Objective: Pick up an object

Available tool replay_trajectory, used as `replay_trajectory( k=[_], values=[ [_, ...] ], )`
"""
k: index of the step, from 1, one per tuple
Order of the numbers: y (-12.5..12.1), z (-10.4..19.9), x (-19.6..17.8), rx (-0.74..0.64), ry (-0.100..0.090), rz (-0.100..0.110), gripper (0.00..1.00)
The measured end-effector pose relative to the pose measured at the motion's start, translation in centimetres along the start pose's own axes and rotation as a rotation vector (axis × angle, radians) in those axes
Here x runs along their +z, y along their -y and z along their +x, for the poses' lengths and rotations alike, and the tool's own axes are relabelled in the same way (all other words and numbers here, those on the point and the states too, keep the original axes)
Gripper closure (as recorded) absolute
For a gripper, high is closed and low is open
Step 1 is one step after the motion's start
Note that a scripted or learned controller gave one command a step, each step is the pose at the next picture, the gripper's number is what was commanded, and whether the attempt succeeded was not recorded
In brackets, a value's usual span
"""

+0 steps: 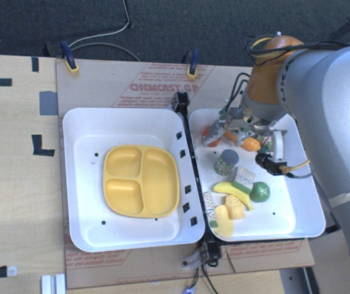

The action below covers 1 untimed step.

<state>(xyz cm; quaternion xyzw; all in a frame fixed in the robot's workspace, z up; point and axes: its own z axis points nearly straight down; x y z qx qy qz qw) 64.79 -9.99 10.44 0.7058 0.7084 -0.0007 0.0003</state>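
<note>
Over the right bin (297, 222), the grey arm's gripper (239, 127) hangs low above the far end, its orange band (266, 84) glossy and rounded just behind it. Whether the claw is spread or pinched I cannot tell; cables and brackets crowd it. Just beneath and beside it lie a small reddish-orange piece (213, 133) and a smooth orange ball-like fruit (251, 144). Nearer the middle sits a squat grey-green can (227, 162), then a curved yellow banana (232, 190), a round shiny green fruit (260, 192), a ridged yellow corn-like piece (235, 206) and a pale yellow lump (224, 221) close against the dividing wall. That bin's near right corner is bare white plastic. The left bin (83, 164) holds a matte yellow sectioned plate (141, 180) with rounded corners, with bare floor all around it.
</note>
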Motion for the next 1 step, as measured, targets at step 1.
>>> replay_trajectory(
  k=[1],
  values=[
    [0.15, 0.07, -0.83, -0.001, -0.002, 0.008, 1.00]
  ],
)
